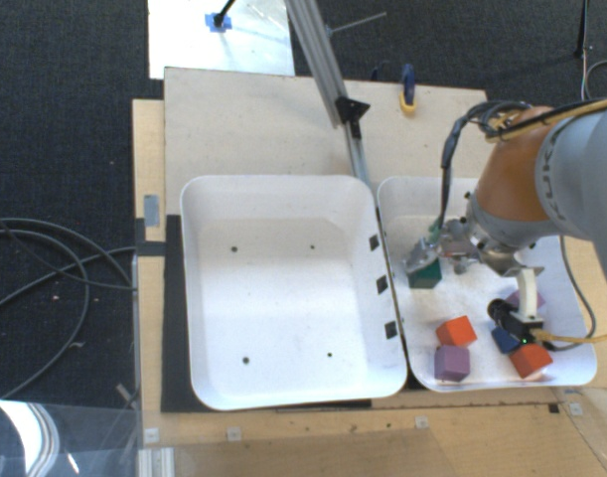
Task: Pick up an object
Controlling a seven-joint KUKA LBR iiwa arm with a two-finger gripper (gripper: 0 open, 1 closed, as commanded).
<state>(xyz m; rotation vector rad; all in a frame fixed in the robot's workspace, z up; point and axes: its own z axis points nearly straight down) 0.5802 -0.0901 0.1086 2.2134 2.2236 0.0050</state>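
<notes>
1. Camera view, from above and at a slant: a dark green block (425, 273) is seen in the right bin (402, 202), near that bin's left wall and roughly midway along it.
2. The gripper (423, 258) is placed directly over the green block, its silvery fingers (418, 257) lying against the block's top and left side; the block appears to be clamped between them, though the contact is partly hidden by the wrist.
3. Whether the block is lifted off the bin floor or resting on it cannot be told from this angle.
4. The gripper is carried by the grey arm (581, 167), which enters from the right, with an orange band (507, 182) above the wrist and black cables (462, 132) looped over it.
5. Further objects are gathered in the near right part of the same bin, well apart from the green block: an orange block (457, 331), a purple block (452, 364) just in front of it, a blue piece (505, 340), a red-orange block (531, 361) and a pale lilac piece (530, 296) partly hidden by a white part of the tool.
6. The left bin (283, 286) is set beside the right one, their walls touching along the middle.
7. Both bins are borne by a pale bench (283, 117), and dark cables (45, 266) are seen on the floor at the left.
</notes>
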